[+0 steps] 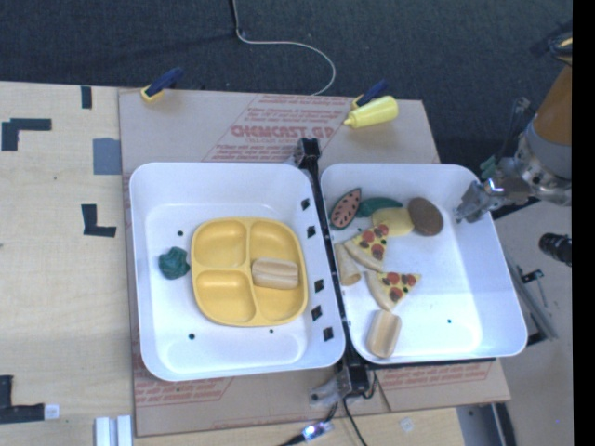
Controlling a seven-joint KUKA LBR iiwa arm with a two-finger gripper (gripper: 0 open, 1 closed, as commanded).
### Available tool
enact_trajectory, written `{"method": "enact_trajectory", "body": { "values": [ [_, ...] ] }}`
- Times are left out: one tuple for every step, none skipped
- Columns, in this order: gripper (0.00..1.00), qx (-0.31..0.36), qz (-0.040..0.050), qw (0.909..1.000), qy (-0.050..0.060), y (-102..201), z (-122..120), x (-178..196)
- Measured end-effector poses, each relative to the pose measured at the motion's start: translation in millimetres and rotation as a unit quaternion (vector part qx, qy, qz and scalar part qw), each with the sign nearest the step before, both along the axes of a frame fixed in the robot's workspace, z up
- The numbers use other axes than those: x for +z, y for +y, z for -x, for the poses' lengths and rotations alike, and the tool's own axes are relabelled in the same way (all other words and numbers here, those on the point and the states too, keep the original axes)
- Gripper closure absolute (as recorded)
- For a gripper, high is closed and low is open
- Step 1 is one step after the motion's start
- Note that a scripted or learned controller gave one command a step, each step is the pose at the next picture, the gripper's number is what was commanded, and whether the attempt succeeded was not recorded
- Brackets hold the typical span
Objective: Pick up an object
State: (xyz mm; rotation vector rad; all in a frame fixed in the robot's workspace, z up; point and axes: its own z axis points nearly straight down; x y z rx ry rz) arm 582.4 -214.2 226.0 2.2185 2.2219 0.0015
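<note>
The toy food lies bunched in the right bin's [483, 286] left half: a brown round piece [426, 216], pizza slices [394, 287] and a bread roll [383, 332]. That bin's right half is bare floor. The gripper [472, 203] hangs at the same bin's upper right rim, nothing between its tips; blur leaves its spread unclear. The left bin [158, 249] beside it holds a yellow divided plate [247, 270].
</note>
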Motion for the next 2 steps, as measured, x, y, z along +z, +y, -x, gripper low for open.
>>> {"method": "enact_trajectory", "body": {
  "values": [
    [1.00, 0.003, -0.0012, 1.0000, 0.001, 61, 4, 8],
    [1.00, 0.003, -0.0014, 1.0000, 0.002, 114, 7, 15]
  ]
}}
